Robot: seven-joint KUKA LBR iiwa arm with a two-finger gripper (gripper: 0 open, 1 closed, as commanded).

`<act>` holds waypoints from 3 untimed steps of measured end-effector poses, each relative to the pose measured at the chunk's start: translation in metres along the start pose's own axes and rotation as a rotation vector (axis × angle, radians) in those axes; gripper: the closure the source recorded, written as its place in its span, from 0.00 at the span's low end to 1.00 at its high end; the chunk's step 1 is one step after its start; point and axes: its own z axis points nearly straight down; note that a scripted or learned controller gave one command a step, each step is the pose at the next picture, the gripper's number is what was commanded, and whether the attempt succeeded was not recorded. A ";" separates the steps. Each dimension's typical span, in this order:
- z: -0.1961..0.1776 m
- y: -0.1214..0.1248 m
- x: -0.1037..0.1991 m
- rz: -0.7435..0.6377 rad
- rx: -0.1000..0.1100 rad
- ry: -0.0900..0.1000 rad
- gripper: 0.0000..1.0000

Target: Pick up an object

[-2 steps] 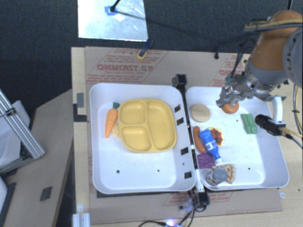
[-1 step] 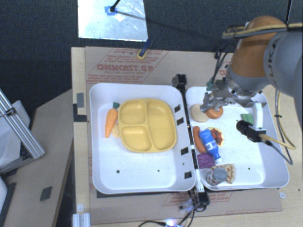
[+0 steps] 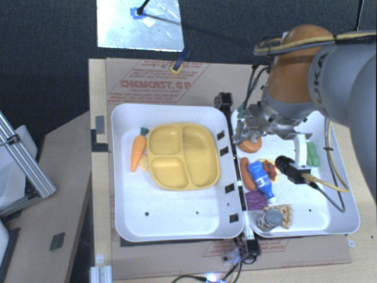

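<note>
Seemingly, gripper (image 3: 248, 135) hovers just above orange round toy (image 3: 252, 144).

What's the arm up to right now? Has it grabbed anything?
Gripper low in right bin, over orange piece. Grab unconfirmed. Blue bottle and hot dog crowd alongside.

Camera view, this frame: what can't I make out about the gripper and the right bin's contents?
- Gripper: the wrist above hides its fingers; whether it holds anything cannot be told.
- Orange object under the gripper: partly covered, identity unclear.
- Green-and-white item: partly behind the arm.
- Grey item in the right bin: too small to identify.
</note>
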 end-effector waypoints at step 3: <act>-0.010 -0.017 0.080 0.009 -0.003 -0.002 1.00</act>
